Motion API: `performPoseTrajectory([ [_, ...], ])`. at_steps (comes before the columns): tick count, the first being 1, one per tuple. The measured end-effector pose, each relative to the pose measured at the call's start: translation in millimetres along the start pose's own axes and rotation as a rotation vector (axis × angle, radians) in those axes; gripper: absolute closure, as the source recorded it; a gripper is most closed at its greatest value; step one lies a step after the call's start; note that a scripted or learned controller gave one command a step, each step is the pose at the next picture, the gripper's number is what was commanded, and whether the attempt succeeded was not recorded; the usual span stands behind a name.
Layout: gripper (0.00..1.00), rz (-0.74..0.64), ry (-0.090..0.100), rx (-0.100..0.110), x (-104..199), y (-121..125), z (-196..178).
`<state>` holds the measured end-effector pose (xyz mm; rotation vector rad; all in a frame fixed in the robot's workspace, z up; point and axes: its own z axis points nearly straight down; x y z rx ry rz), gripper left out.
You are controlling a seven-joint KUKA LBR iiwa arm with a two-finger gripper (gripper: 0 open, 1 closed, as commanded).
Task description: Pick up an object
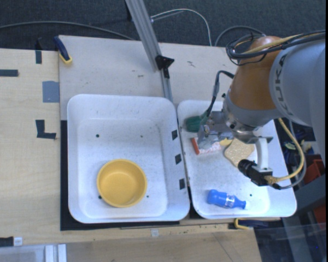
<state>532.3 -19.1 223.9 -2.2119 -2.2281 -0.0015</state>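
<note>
The tool (pixel 210 137) hangs low over the upper-left part of the right bin (pixel 279 203), directly above a small pile there: a green thing (pixel 193 124) just to its left, a red-and-white piece (pixel 199 147) under and just below it, and a tan, sponge-like slab (pixel 238 152) just to its right. I cannot tell whether the tool is open or closed, nor whether anything sits in it, since the wrist hides its tips. So the nearest pickable thing lies straight beneath the tool. A blue bottle (pixel 226 199) lies on its side well below the tool, near the bin's front wall, long axis running left to right, cap end to the right. It looks small, smooth and round, likely to roll. A yellow bowl (pixel 122 183) sits upright in the left bin (pixel 79 146).
</note>
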Motion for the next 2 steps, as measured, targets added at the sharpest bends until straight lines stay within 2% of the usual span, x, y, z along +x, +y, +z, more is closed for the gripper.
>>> performPoseTrajectory([
  [1,1.00,-0.001,0.000,0.002,56,-5,0],
  [2,1.00,-0.001,-0.001,0.000,109,4,-11],
])
